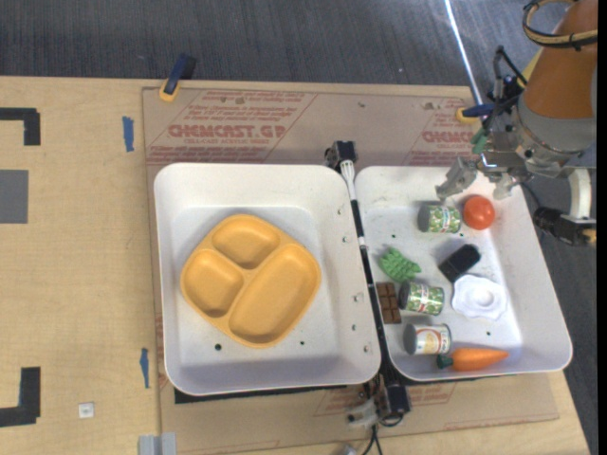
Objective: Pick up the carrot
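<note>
The orange carrot lies on its side at the near edge of the right bin, its tip pointing right, just beside a small can. My gripper hovers over the far part of that bin, well away from the carrot. Its two fingers are spread open with nothing between them. Directly below it sits a red tomato.
The right bin also holds a green-labelled can, a second such can, a green leafy piece, a black block, a white lid-like item and a brown bar. A yellow divided plate sits in the left bin.
</note>
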Controlling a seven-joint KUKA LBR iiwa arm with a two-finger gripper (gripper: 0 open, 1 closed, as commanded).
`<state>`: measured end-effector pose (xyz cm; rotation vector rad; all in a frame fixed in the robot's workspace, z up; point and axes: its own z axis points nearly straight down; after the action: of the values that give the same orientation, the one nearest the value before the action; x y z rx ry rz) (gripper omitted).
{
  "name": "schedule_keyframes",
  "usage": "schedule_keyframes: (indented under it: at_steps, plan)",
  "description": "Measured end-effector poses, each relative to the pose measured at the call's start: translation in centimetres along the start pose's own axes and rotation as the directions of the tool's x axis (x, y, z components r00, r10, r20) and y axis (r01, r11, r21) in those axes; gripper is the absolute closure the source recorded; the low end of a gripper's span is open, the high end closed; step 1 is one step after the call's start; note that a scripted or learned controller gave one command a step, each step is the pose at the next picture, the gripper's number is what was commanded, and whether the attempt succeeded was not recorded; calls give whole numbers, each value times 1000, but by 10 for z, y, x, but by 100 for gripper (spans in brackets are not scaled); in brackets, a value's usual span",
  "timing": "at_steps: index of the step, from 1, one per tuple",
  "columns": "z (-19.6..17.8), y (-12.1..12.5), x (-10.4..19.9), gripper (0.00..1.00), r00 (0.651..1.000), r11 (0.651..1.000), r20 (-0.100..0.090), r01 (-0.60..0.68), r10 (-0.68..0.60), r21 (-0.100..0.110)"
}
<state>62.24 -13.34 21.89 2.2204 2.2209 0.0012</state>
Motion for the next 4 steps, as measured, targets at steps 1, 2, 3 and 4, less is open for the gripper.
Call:
schedule_keyframes:
  at_steps: [1,2,3,4]
  plan:
    - [65,-61,-48,0,989,989,-1,151,-151,2]
    - [29,-94,-57,0,906,906,-1,423,-423,1]
    - [34,-132,53,0,893,893,-3,450,-450,1]
    - [24,-130,52,100,894,894,0,448,-448,-2]
